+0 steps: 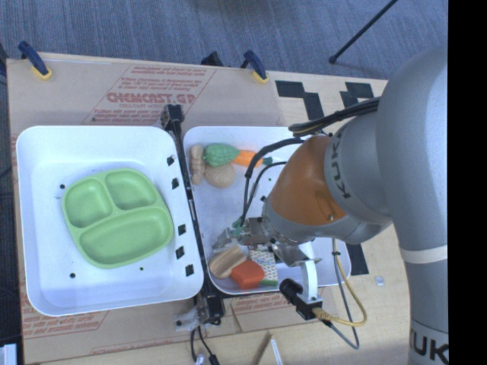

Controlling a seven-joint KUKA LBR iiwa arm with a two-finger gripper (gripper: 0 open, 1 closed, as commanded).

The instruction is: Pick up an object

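arm's down over the right bin, working the toy food at its near edge.

the gripper (245, 238) sits low in the right bin (199, 204), just above a tan bread-like piece (227, 261) and a red block (247, 274) lying side by side against the bin's near edge, a patterned cracker-like piece (266, 261) just beside them; can't tell whether the pincer is open or closed from here, the wrist hides it. up at the bin's far edge, a green leafy toy (221, 154), an orange carrot tip (245, 158) and a beige lump (221, 176) cluster together. the left bin (34, 226) carries a green divided plate (118, 215).
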